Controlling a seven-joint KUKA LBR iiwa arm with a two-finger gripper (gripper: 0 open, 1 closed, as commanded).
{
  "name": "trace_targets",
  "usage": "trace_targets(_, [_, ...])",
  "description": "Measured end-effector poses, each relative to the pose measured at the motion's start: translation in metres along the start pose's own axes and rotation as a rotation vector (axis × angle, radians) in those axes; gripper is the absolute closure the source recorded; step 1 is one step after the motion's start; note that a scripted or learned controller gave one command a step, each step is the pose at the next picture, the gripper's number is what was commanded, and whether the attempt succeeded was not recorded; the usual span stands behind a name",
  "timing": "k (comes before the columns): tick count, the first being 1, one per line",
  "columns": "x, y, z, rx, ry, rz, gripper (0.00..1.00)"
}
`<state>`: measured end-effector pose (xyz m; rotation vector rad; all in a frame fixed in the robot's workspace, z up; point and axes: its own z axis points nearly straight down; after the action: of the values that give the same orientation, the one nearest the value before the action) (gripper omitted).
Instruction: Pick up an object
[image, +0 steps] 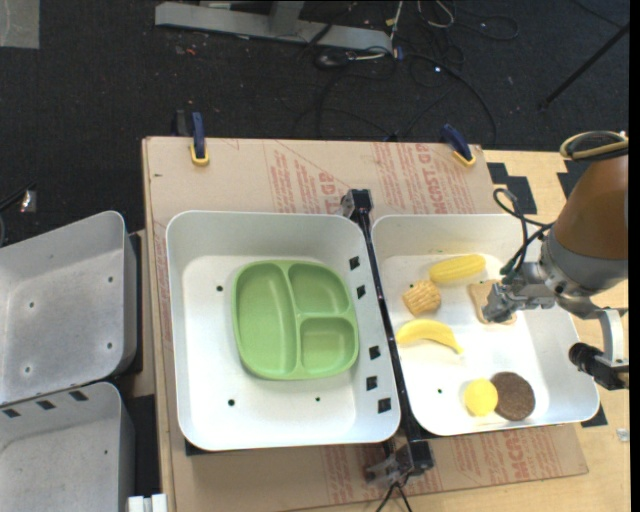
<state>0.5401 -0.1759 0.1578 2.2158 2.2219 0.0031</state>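
The gripper (497, 305) sits low in the right bin (560, 410), over a tan piece just right of the banana (430, 334). Whether it is spread or pinching cannot be told. The green plate (296, 319) lies left of the banana.

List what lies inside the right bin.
The right bin holds a corn cob, a smaller corn piece, a banana, a yellow round piece and a brown disc. The claw covers part of a tan item beneath it.

Green plate (296, 320), yellow banana (430, 334), brown cookie (514, 396), white bins (190, 300).
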Motion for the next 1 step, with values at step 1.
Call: trace_targets(1, [-0.0097,-0.0005,-0.0576,-0.001,-0.001,0.001,1.00])
